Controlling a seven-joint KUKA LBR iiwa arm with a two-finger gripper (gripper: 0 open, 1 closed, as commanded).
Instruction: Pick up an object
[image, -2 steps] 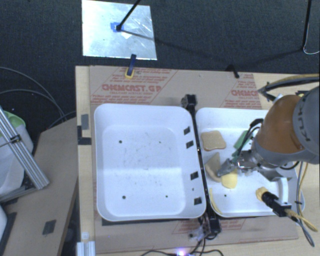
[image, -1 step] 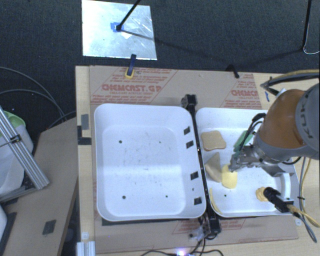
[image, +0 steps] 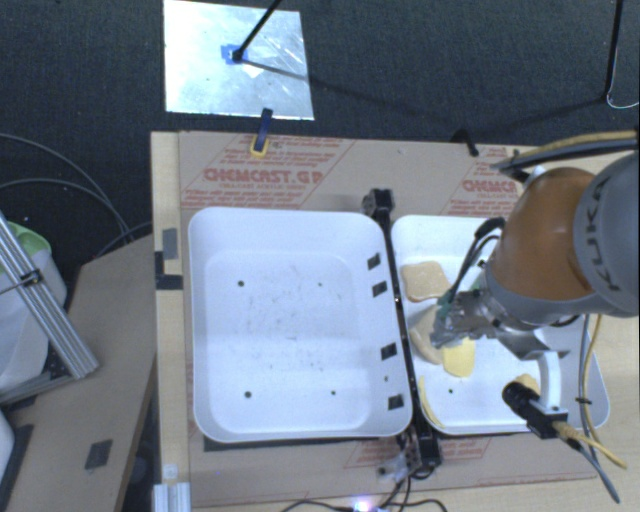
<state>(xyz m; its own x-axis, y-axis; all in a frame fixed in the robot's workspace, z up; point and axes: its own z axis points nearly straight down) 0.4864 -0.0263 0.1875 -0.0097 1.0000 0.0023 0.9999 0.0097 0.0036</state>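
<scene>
Reaching in from the right of the camera view, the arm (image: 560, 250) bends over the right bin (image: 470, 228), its orange band filling much of that bin's upper right. The claw (image: 457, 322) hangs low near the bin's left half, close to the divider where the two bins meet. Whether the claw is parted or closed cannot be told, since the wrist body and cables cover it from above.

Directly under and just below the claw lies a yellow piece (image: 460, 358), pale and rounded, resting on the bin floor. It sits touching or nearly touching the claw's lower edge; whether it is between the gripping parts cannot be told. A paler, cream-coloured piece (image: 425, 345) lies just to its left, partly hidden by the claw. Above these, toward the bin's far side, a tan toast-like slice (image: 425, 280) lies flat, a little apart from the claw and up-left of it. A thin yellow sliver (image: 424, 400) runs along the bin's lower left edge, near the divider.

The left bin (image: 290, 325) is white with faint scuffs on its floor. Both bins rest on a cardboard-covered surface (image: 300, 170) printed with red lettering. A black part of the arm's hardware (image: 530, 408) juts over the right bin's lower right corner.
</scene>
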